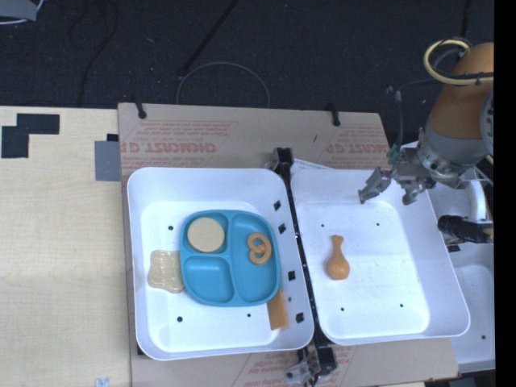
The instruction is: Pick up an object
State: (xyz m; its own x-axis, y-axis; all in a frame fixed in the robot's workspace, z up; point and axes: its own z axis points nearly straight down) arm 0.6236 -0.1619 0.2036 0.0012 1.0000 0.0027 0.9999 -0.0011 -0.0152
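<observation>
White bins, two counted, side by side on my bench.

Nearest me in the left bin [153,329] I see one brown strip [276,312] at the front wall, then one blue divided plate [230,285] bearing one round cracker [205,234] and one pretzel [259,248], with one pale slice [166,271] touching its left rim. One drumstick [336,258] lies mid-floor in the right bin [403,313], long axis front-to-back, thick end nearest, clear room all round. The gripper [394,185] hangs over the far right corner, fingers spread, holding nothing.
</observation>
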